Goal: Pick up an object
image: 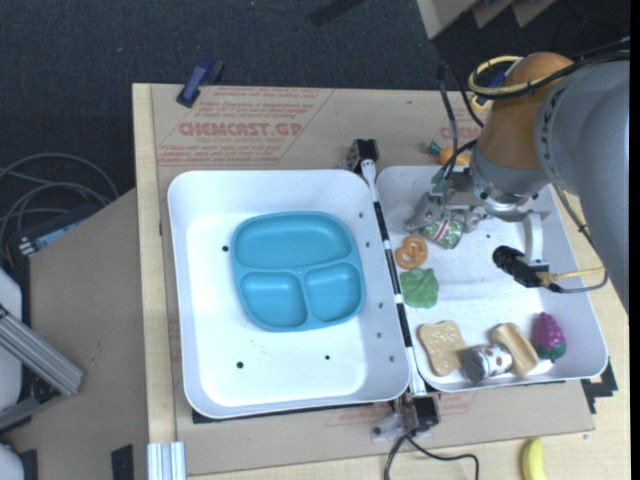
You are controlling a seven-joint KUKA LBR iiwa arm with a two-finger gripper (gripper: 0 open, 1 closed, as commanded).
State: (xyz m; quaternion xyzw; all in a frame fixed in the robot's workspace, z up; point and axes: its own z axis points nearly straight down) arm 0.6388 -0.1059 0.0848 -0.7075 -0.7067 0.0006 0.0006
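The grey arm with its orange band reaches in from the right and bends down over the far left part of the right-hand shallow white bin (575, 298), where its two-finger gripper (443, 218) sits low over a small green-and-white crumpled packet (444, 232). The metal fingers crowd right around the packet's top, but whether the jaws are spread or pinching it cannot be told from this slant. Just beside the packet toward the front lies an orange pretzel-shaped toy (410, 253), and in front of that a green leafy toy (420, 287). Along the bin's near edge lie a tan slice of toy bread (439, 345), a small grey-and-red can (481, 363), a tan bread-roll toy (514, 345) and a purple bunch of toy grapes (548, 334). The left-hand shallow white bin (200, 268) holds a light-blue three-compartment plastic tray (297, 269) near its middle.
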